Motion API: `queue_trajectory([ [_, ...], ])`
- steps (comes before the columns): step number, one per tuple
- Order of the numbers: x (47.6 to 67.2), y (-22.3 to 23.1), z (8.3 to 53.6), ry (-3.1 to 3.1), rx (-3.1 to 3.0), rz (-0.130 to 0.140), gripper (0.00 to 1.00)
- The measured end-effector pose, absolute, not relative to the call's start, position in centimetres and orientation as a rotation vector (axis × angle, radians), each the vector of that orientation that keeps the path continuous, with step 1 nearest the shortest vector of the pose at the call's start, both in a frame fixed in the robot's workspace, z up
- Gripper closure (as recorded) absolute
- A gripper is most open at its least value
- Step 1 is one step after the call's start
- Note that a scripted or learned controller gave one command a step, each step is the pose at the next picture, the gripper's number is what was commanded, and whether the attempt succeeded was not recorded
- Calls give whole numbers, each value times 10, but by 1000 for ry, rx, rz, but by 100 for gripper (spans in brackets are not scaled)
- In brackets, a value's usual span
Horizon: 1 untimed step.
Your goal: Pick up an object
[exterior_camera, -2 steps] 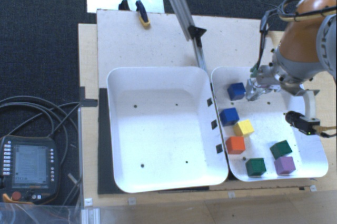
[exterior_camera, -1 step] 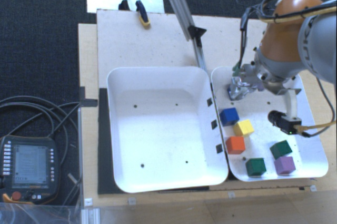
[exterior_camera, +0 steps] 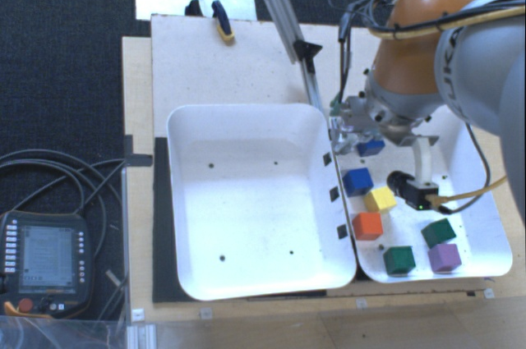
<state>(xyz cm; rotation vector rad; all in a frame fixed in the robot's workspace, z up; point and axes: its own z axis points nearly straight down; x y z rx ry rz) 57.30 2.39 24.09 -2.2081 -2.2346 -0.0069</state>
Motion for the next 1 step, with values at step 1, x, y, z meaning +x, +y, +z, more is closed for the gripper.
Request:
queue_trajectory([
  [1,561,84,252,-2235,-2207,-6,100],
])
